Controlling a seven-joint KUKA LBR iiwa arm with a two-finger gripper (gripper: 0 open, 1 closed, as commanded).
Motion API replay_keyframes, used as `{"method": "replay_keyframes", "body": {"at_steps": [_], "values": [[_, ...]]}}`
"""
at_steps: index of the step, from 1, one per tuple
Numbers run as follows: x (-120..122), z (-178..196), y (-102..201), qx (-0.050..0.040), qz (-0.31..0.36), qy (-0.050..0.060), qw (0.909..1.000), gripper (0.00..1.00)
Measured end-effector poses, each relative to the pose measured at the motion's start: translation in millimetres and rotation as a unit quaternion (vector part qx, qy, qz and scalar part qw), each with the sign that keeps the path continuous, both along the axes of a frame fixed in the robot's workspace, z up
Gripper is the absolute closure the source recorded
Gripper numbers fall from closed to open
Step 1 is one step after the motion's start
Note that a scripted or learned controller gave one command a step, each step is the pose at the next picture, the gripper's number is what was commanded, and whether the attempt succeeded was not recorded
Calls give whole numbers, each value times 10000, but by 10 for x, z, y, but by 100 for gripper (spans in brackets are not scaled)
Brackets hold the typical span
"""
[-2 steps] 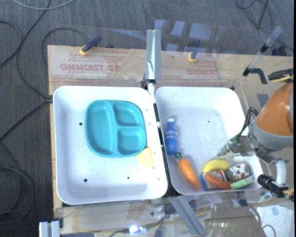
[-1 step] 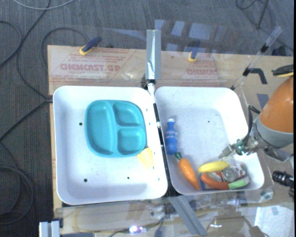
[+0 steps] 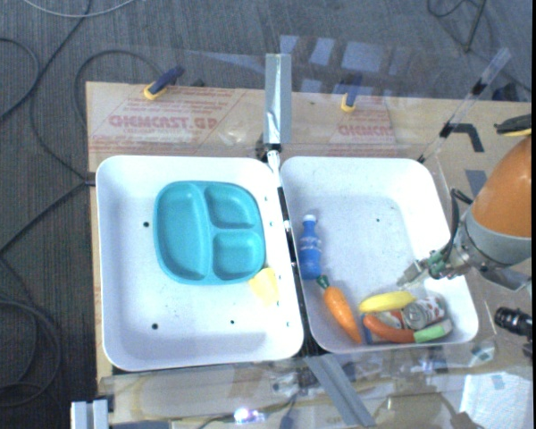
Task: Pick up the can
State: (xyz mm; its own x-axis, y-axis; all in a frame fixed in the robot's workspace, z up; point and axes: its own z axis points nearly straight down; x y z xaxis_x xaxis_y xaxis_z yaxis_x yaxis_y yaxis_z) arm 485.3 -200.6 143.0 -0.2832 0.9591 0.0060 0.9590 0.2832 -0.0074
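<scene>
In the left bin [image 3: 125,329] lie a teal tray [image 3: 210,231] and a yellow piece [image 3: 264,285]. The right bin [image 3: 375,186] holds a blue bottle [image 3: 310,248], a carrot [image 3: 340,307], a banana [image 3: 386,301] and the can [image 3: 426,313], crowded in its near right corner. The end effector [image 3: 435,266] hovers just above the can; whether it is spread I cannot tell. This looks like the approach: next, a descent squarely onto the can.

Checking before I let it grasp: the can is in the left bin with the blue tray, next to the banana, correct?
Not quite. The camera view shows the can in the right bin, beside the banana. The blue tray sits in the left bin.
</scene>
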Motion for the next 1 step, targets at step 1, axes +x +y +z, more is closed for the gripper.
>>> {"method": "replay_keyframes", "body": {"at_steps": [1], "values": [[-4, 974, 380, -26, 101, -46, 9999, 100]]}}
